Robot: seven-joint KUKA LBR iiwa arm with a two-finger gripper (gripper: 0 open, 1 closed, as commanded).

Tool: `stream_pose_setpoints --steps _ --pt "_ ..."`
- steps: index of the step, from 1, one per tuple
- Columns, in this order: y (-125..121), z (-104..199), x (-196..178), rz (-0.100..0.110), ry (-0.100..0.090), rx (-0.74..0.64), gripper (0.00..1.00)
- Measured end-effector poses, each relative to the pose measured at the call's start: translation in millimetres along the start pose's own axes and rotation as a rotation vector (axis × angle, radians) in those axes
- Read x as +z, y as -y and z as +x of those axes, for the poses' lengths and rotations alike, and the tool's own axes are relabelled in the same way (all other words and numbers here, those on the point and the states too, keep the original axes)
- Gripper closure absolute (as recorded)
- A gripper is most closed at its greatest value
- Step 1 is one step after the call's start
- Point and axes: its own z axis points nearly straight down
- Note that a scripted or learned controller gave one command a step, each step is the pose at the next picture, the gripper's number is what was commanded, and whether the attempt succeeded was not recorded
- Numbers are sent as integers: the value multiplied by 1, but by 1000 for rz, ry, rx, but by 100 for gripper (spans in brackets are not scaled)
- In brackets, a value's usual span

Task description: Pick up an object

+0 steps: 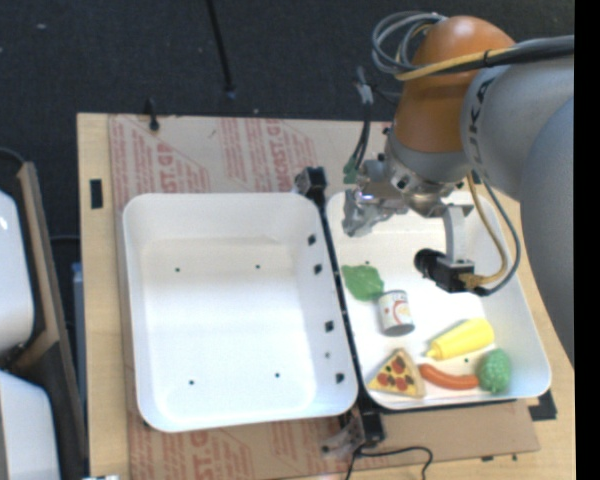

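Currently no object has been lifted; all candidate items lie in the right-hand shallow white bin. A crumpled green leaf-shaped toy lies nearest the dividing wall, with a small grey-and-red tin can just beside it. Toward the near edge lie a yellow corn-shaped toy, a red sausage-shaped toy, a triangular pizza-slice toy and a green knobbly broccoli-like toy, grouped close together.

The metal two-finger gripper hangs over the far part of that bin, above and apart from the green leaf toy. Whether the jaws stand wide or narrow cannot be told from this slanted view; nothing is seen between them.

The step in hand appears to be the approach. The next move probably calls for lining up over one item, the leaf toy being closest, then descending without striking the can beside it.

The left-hand shallow white bin sits alongside on the brown board tabletop.
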Motion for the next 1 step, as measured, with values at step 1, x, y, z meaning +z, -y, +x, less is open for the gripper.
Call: stream_pose_setpoints --steps 1 --pt "-14 45 -6 1 0 1 100"
